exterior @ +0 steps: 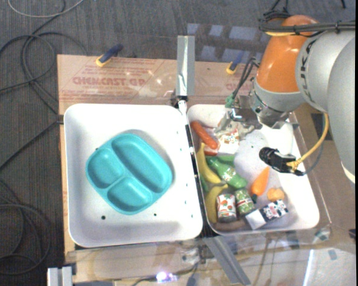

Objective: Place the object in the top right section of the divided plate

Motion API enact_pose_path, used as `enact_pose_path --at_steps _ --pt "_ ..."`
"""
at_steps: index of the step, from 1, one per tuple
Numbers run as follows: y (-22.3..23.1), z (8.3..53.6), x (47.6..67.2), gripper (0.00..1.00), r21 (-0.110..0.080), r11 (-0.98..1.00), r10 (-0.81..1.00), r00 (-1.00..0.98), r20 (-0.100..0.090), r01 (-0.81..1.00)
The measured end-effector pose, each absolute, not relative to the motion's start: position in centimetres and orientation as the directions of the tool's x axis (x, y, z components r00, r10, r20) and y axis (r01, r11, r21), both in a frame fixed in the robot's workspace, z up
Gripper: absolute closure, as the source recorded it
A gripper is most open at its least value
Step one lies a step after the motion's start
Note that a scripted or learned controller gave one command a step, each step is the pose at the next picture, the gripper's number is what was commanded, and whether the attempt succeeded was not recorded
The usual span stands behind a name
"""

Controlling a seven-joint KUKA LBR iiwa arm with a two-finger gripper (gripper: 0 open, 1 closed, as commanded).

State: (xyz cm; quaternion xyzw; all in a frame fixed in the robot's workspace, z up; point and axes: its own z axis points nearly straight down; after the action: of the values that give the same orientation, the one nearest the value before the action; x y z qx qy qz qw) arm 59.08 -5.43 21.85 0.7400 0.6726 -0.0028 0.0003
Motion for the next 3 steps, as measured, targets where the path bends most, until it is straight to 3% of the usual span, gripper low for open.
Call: enact_pose_path --at_steps 1,2,3 --pt "0.5 18.5 51.8 1.0 0.001 -0.14 0.99 0.14 -0.002 0.99" --pt "0.5 18.3 51.7 0.0 -0.004 -0.139 0.99 0.139 -0.003 0.99" --pt "3.3 20.7 52.6 0.0 -0.006 -0.284 0.959 0.284 -0.002 0.959"
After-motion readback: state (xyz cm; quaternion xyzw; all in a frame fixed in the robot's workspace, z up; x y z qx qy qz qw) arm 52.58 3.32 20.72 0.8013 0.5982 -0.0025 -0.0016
